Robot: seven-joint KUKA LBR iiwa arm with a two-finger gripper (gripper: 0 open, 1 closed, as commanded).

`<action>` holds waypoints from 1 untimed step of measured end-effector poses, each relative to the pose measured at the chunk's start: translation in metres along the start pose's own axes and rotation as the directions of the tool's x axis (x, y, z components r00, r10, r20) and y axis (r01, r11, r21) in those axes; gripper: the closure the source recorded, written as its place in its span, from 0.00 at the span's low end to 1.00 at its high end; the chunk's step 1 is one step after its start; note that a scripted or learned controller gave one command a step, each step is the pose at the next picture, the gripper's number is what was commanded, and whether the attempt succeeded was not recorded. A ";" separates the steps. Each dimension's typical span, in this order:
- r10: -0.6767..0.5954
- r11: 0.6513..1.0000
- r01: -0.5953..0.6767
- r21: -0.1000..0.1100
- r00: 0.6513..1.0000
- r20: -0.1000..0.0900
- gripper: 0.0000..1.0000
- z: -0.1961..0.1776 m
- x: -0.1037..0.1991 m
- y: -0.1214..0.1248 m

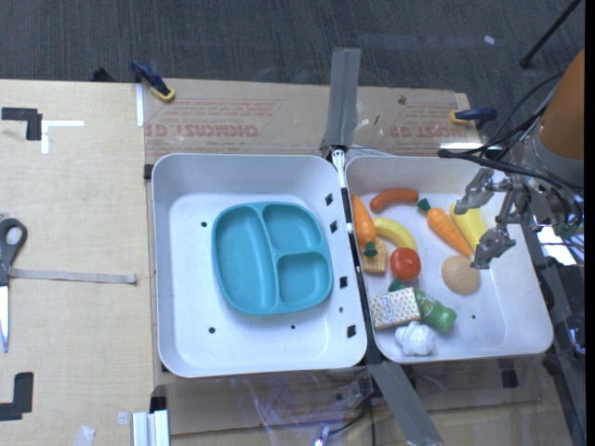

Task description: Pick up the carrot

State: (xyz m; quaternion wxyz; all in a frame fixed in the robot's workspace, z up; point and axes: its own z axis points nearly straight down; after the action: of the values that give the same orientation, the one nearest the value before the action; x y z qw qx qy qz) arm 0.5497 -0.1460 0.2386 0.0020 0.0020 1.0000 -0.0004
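Taking the right bin [521, 337] as the landmark: well to its left, scissors [9, 249] lie on the bench. Just left of it, the other bin holds a teal divided plate [272, 258]. Inside it, a hot dog [394, 197] lies near the back, with a banana [395, 233] and tomato [405, 264] toward the middle. The carrot [448, 231] lies right of the banana, tilted. Over its right part hangs the gripper [485, 223], fingers spread apart, nothing between them, just beside the carrot.
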 end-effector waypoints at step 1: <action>-0.241 0.971 0.241 0.000 0.971 0.001 0.00 0.146 -0.038 0.000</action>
State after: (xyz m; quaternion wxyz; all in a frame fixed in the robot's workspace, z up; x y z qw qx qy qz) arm 0.5881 -0.1462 0.0931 0.0023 -0.1194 0.9928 -0.0005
